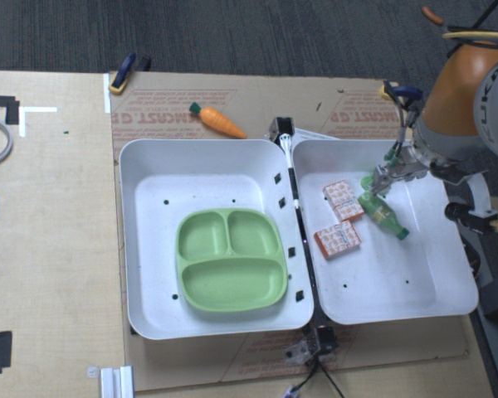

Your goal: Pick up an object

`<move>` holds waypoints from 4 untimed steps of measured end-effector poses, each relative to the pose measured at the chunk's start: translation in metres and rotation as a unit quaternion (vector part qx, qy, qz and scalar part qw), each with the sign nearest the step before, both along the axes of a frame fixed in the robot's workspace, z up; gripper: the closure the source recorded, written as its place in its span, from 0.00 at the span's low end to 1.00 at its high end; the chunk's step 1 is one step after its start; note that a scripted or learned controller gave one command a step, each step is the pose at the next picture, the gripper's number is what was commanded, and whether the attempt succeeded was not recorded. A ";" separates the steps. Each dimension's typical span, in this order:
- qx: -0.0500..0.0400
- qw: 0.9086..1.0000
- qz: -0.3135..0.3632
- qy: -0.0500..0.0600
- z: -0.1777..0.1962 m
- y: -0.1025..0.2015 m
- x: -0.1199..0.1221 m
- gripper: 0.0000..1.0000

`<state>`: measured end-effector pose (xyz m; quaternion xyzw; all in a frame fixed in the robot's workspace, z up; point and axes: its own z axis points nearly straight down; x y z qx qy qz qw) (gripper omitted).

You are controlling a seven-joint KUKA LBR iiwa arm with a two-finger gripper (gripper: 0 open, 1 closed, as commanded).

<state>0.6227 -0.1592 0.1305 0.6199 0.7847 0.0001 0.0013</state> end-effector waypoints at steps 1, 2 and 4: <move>0.000 1.000 0.000 0.000 0.000 0.000 0.000 0.00; 0.000 0.994 0.109 -0.002 -0.034 0.003 -0.005 0.00; 0.000 1.000 -0.009 0.000 0.088 0.074 -0.010 1.00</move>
